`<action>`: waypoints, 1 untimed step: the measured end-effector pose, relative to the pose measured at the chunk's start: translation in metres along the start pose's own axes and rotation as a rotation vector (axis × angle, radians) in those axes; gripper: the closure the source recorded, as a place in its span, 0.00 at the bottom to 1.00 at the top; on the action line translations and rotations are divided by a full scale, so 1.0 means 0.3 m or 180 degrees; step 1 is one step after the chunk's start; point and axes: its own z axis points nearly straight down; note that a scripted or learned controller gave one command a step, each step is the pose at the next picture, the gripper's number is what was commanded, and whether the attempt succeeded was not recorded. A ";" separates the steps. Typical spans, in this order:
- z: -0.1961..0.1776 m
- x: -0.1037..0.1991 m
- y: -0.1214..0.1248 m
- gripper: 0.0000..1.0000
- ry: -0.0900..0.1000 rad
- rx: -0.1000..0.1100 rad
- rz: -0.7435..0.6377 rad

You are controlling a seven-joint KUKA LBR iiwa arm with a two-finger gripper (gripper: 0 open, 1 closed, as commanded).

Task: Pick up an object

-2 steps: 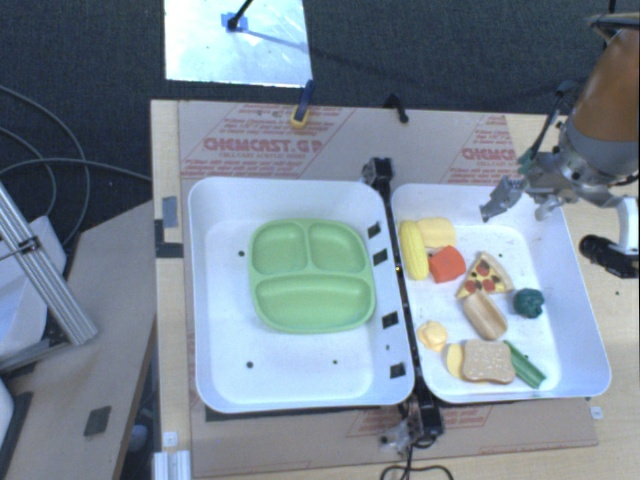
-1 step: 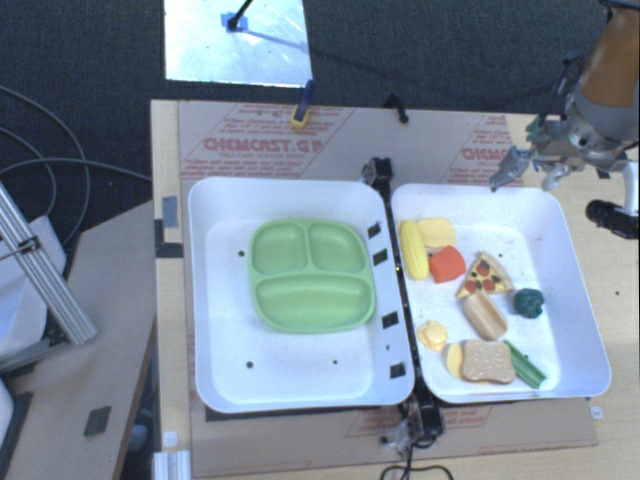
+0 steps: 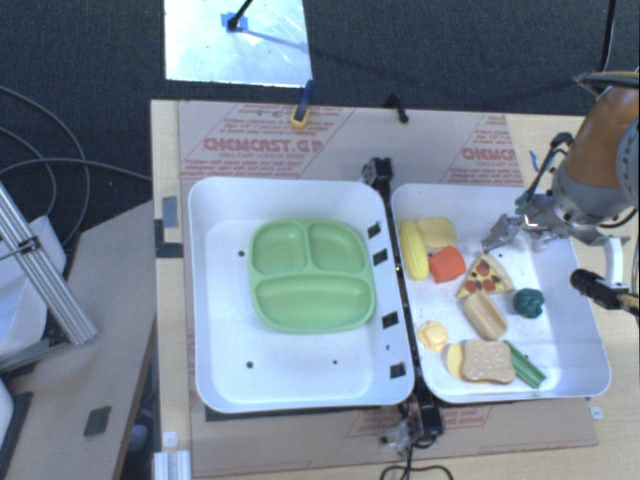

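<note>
A green plate [image 3: 310,288] with three parts is seen well to the view's left of the gripper [image 3: 505,231]. It is set in the left white bin [image 3: 215,268]. The right white bin [image 3: 575,323] is spread under the gripper. Brown cardboard [image 3: 260,143] is laid under both bins. A shiny square sheet [image 3: 235,28] is seen far up and left of the gripper.

Red lettering, seemingly "CHEMCAST GP", on the brown backing sheet [image 3: 262,145]
</note>
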 end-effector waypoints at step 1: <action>0.079 0.168 -0.155 0.00 0.0002 -0.0018 -0.0014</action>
